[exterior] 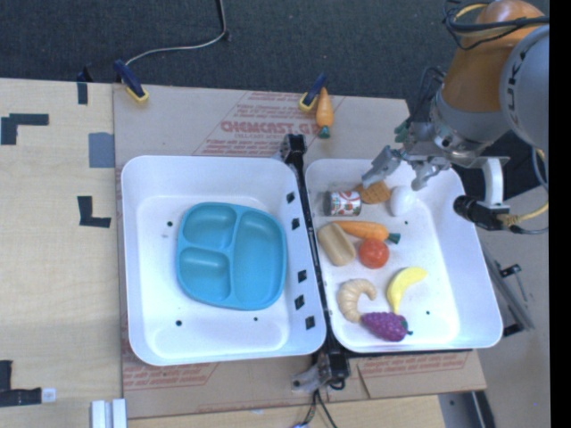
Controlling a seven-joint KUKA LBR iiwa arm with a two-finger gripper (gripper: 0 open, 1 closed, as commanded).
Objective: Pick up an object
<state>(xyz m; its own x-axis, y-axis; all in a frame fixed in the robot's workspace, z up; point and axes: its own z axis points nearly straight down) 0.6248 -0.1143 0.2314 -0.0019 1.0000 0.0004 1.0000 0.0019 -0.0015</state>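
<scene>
Grapes [385, 325], croissant [355, 296], claw [397, 169] above bin [464, 266]

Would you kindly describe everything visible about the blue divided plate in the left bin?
The blue divided plate is a light blue, plastic-looking tray with rounded corners and three compartments: one long section on its right side and two smaller ones on its left. It lies flat, slightly rotated, near the middle of the left bin, resting on the bin's white floor. Nothing sits in it.

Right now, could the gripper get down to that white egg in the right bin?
Probably yes. The gripper hangs at the bin's far end, just above the white egg, with nothing lying over it. The small orange piece sits close beside it and might be nudged.
</scene>
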